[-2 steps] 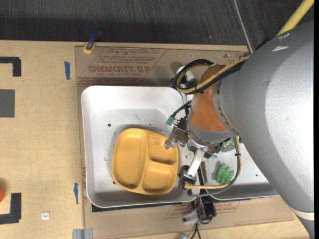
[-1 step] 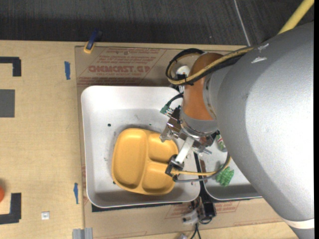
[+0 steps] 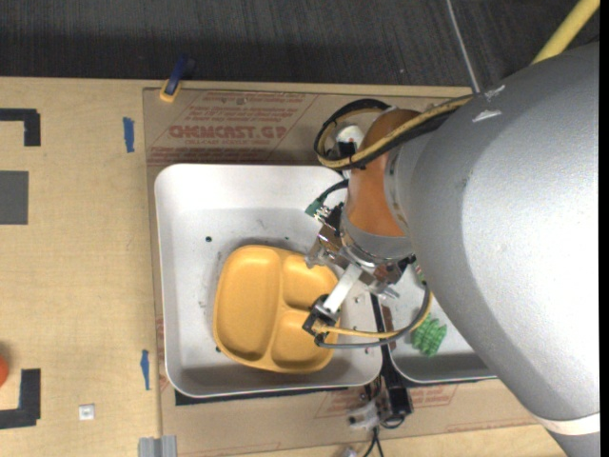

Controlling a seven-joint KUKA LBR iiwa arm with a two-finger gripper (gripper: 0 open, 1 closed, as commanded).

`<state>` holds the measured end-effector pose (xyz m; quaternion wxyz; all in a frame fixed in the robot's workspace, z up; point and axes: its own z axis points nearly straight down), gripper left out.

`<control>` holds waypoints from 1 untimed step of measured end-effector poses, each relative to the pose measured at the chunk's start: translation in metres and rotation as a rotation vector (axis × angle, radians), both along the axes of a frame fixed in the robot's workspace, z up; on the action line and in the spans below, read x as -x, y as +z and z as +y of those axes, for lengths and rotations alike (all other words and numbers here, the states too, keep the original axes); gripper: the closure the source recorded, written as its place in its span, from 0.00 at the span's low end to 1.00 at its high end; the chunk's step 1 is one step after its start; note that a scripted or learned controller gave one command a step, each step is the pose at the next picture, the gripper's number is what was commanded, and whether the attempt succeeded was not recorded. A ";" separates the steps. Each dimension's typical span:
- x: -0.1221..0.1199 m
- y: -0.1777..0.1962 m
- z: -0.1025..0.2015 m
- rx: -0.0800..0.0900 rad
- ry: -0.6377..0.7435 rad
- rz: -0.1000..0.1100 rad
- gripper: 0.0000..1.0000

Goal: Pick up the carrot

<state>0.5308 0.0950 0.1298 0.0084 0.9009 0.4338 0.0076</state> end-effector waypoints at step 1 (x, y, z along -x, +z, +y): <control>0.001 -0.002 0.000 0.000 0.002 -0.005 0.00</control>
